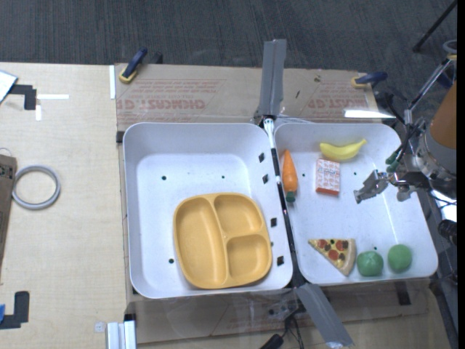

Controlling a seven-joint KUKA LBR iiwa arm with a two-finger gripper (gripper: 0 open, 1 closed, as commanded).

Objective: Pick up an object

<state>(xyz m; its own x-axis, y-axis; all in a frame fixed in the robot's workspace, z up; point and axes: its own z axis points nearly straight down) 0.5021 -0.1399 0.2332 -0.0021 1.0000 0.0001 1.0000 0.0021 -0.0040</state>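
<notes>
The pincer (368, 188) hangs over the right bin (407, 227), empty, and whether it's spread or pressed together is too small to tell. From the left: a tape roll (33, 187) lies on the table (65, 267). The left bin (145, 166) carries a yellow divided plate (221, 238). In the right bin, a carrot (289, 173) lies along the left wall, a pizza slice (334, 251) near the front, a red-and-white packet (328, 177) just left of the pincer, a banana (342, 149) at the back, and two green balls (370, 262) (399, 257) side by side at the front right.
</notes>
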